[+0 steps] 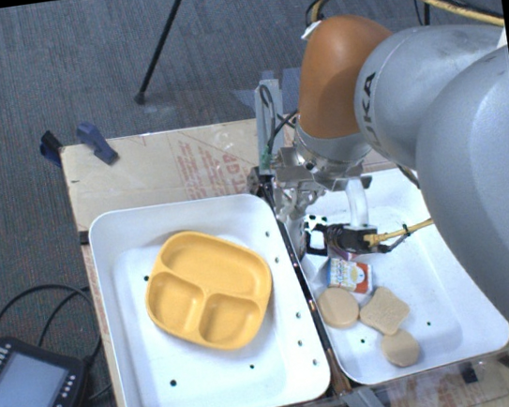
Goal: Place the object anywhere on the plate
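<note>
Plate (209,290): I see it yellow, long axis running upper-left to lower-right, in the left bin (117,237).
Gripper (319,221): I can't tell its grip.

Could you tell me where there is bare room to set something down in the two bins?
The left bin has bare floor all around the yellow plate. The right bin is crowded along its left side with food items below the gripper.
</note>
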`<state>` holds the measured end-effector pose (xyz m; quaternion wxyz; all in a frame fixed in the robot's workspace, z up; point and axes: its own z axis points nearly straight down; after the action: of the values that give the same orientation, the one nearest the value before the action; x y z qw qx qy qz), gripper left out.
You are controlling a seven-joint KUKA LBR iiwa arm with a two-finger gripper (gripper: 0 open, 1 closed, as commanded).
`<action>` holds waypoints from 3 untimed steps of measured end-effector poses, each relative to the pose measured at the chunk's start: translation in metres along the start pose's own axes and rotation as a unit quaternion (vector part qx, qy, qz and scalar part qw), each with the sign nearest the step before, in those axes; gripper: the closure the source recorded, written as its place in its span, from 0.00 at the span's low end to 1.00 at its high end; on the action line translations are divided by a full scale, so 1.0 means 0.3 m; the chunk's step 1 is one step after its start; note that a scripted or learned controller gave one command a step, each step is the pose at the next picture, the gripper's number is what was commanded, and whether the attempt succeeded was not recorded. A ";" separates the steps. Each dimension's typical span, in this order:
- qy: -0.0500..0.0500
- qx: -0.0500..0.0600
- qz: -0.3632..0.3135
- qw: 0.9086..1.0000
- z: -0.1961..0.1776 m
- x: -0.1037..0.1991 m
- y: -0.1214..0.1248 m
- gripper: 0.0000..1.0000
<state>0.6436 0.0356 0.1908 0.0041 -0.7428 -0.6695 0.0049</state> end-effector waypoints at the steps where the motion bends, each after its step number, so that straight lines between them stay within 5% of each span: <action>1: 0.000 -0.003 -0.084 0.996 0.023 0.167 -0.166 1.00; 2: -0.001 -0.004 -0.398 0.917 0.082 0.277 -0.105 1.00; 3: -0.002 -0.004 -0.594 0.804 -0.003 0.223 -0.184 1.00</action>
<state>0.5957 0.1077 0.1923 0.0020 -0.1997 -0.9799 0.0000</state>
